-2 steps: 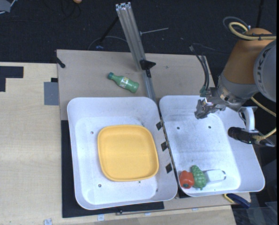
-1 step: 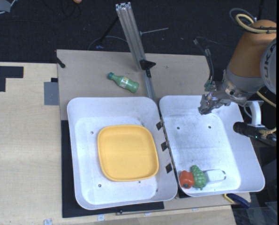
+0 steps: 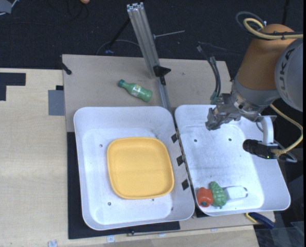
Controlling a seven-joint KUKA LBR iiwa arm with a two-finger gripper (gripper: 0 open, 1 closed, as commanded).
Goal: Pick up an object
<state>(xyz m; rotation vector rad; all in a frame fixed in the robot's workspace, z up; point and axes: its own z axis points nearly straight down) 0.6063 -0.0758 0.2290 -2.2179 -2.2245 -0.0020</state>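
In the right bin (image 3: pixel 230 158) a small cluster lies near the front edge: a red piece (image 3: pixel 204 196), a green piece (image 3: pixel 218 194) and a white piece (image 3: pixel 236 192), touching one another. My gripper (image 3: pixel 214 121) hangs over the back of the right bin, well behind that cluster, with nothing visible between its fingers. A square yellow plate (image 3: pixel 140 167) lies flat in the middle of the left bin (image 3: pixel 91 138).
A green bottle (image 3: pixel 136 90) lies on its side on the bench behind the left bin. A slanted aluminium post (image 3: pixel 147 37) rises behind the bins. Black clips (image 3: pixel 179 160) sit along the seam between the bins. A black part on a cable (image 3: pixel 258 148) hangs at the right bin's right side.
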